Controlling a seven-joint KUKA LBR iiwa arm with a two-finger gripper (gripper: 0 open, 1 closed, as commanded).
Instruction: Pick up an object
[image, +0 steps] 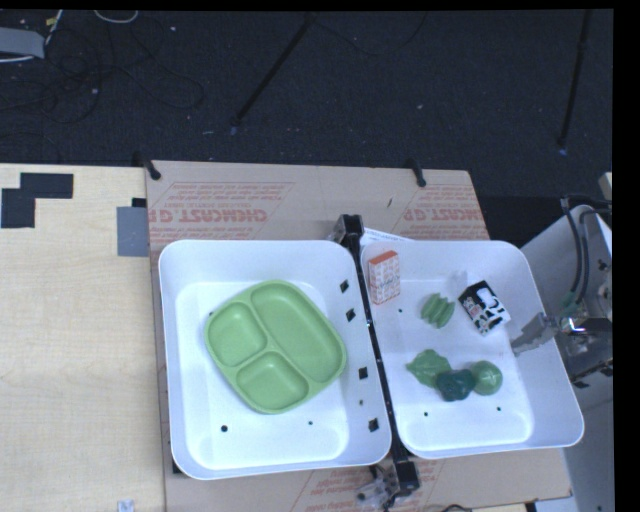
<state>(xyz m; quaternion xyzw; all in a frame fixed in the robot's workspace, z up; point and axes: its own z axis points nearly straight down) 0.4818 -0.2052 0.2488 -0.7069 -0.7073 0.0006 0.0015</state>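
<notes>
The right bin (545, 420) holds several small things. An orange and white carton (383, 276) lies near its left wall. A ridged green piece (436, 310) and a black and white object (483, 307) sit further right. Lower down, a green leafy piece (428, 367), a dark teal lump (455, 386) and a round green ball (486, 377) lie touching in a row. My gripper (530, 336) is at the right rim of this bin, off to the right of the ball and below the black and white object. It touches none of them.
The left bin (190, 420) holds a light green divided plate (274, 345). A black divider (368, 350) runs between the bins. Both bins rest on brown cardboard (250, 205) on a pale wooden bench. The grey arm (590, 330) stands at the right edge.
</notes>
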